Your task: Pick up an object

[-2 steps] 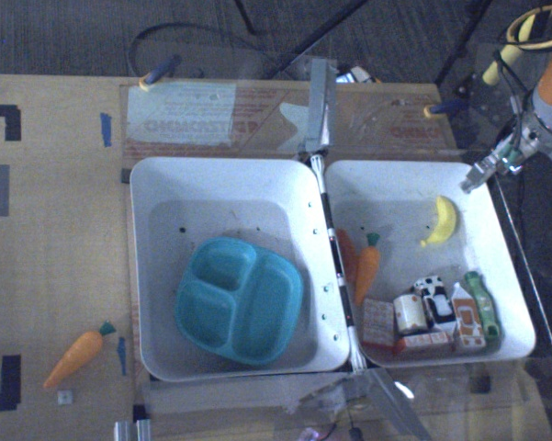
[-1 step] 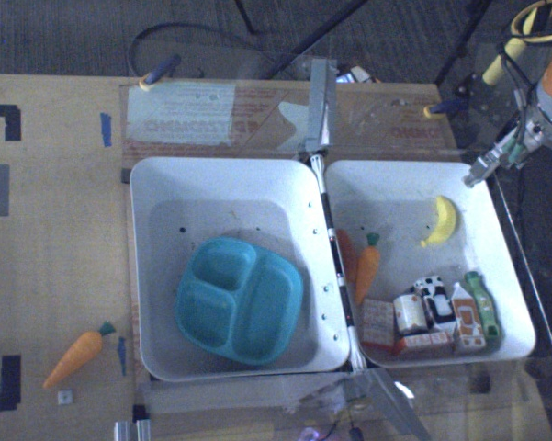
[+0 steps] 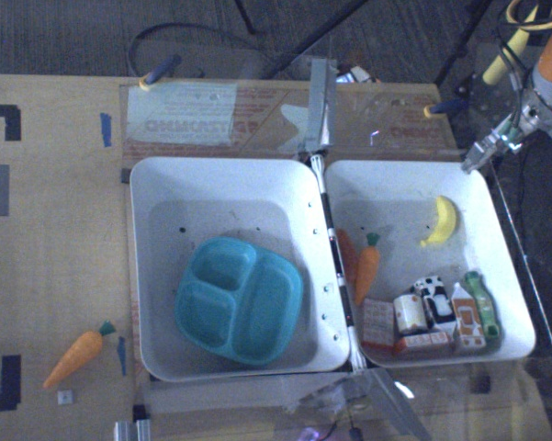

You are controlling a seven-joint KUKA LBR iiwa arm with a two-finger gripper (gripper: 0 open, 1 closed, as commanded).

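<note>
Camera view: gripper (image 3: pixel 485 152), its opening impossible to judge, hovers off the right bin's (image 3: pixel 510 246) far corner, approach stage, needing descent toward the banana (image 3: pixel 441 220).

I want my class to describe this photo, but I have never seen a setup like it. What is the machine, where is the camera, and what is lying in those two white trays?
The photo comes from one fixed camera above a bench, looking down at a slant. The machine is a robot arm reaching in from the right; its gripper hangs near the far right corner of the right bin, and I see nothing between its fingers. Its job is to pick up an object.

The left bin holds a teal divided plate. The right bin holds a toy banana, a toy carrot by its left wall, a green object at the right, and several small toy food cartons clustered near the front. Another toy carrot lies outside, on the bench to the left.
</note>
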